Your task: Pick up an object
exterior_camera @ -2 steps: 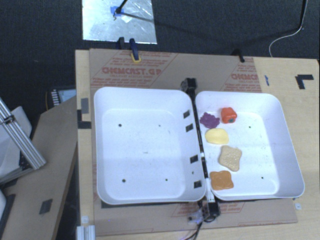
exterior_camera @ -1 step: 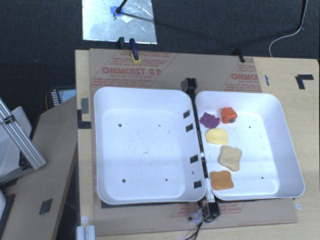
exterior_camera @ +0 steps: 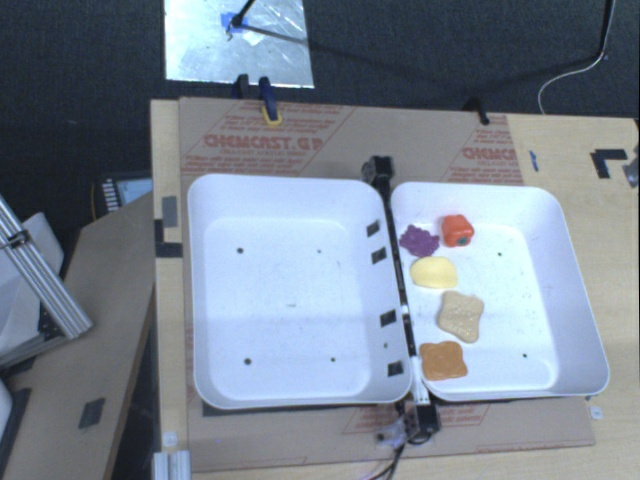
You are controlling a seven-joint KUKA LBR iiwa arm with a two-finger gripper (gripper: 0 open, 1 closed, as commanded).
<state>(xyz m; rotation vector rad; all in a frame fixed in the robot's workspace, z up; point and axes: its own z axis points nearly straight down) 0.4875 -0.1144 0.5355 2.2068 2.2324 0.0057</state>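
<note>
Orange-brown piece [exterior_camera: 443, 360] — right bin's [exterior_camera: 560, 298] front-left.

A small pale grey piece [exterior_camera: 633, 172] is seen at the far right edge of the frame, a little above mid-height, and it is cut off by the border. It lies on the side from which the arm reaches in, but too little of it is shown for it to be told whether it belongs to the arm. No pose, joint or wrist angle can be read from it.
</note>
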